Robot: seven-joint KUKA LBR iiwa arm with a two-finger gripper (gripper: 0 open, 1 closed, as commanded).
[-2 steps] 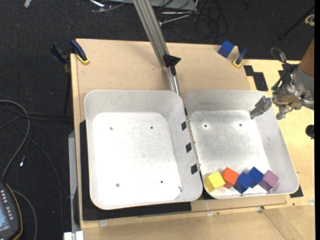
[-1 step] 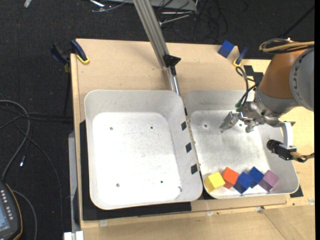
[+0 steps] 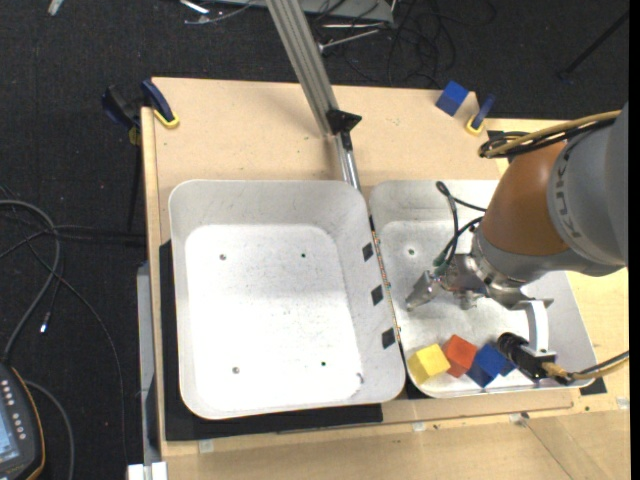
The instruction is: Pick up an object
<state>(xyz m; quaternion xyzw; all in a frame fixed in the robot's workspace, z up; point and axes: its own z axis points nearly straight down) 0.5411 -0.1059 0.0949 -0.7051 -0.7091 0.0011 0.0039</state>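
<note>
Here: three blocks in right bin point(image 3: 400, 208) near front edge — yellow block point(image 3: 429, 363), red block point(image 3: 461, 353), blue block point(image 3: 491, 364). Gripper point(image 3: 421, 293) above them toward bin's middle, apart — whether open or closed, cannot tell.

The left bin point(image 3: 265, 298) in the frame's centre offers open floor. In the right bin point(image 3: 400, 223), the arm point(image 3: 555, 208) covers the middle, and a yellow block point(image 3: 428, 363), orange block point(image 3: 461, 354) and blue block point(image 3: 490, 365) crowd the lower edge.
</note>
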